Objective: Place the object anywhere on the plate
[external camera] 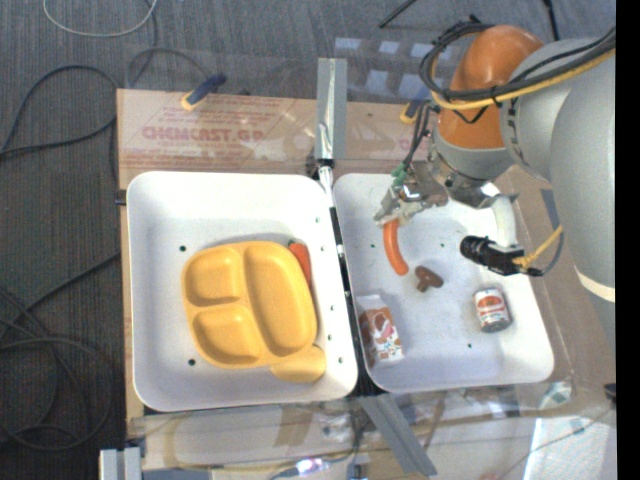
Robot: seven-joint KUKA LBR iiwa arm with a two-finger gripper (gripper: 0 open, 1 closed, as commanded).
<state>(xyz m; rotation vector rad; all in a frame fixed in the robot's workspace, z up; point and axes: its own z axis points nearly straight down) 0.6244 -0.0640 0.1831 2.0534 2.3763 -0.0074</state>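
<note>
A yellow plate (250,303) with three compartments lies in the left bin (160,208). My gripper (403,204) hovers over the upper part of the right bin (525,368), right at the top end of a long orange sausage-shaped object (396,250) that lies on the bin floor. From this angle I cannot see whether the gripper touches that object.
A small brown object (429,279), a red and white can (492,310) and a red packet (380,334) lie in the right bin. In the left bin an orange piece (302,260) lies by the plate's right edge and a yellow piece (299,366) sits at its lower right corner.
</note>
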